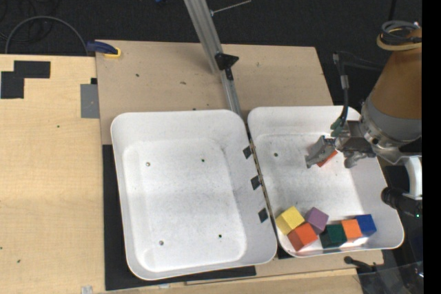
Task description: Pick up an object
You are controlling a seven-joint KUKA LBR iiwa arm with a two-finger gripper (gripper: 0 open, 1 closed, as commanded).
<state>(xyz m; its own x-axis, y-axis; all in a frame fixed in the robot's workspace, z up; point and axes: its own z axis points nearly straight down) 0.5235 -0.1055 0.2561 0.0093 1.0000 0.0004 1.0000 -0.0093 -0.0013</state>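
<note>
Wooden table, two white bins. Gripper over right bin middle, state indiscernible. Blocks clustered at that bin's near edge, well apart. Nothing evidently lifted; pick apparently outstanding.

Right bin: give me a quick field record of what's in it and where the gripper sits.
right bin: blocks clustered at its near edge
yellow block: leftmost, beside purple block
red block: in front of the yellow
green block: beside orange block
blue block: rightmost
gripper: above the bin's middle, away from the blocks; something orange at its tips, unclear
left bin: beside the right bin
</note>
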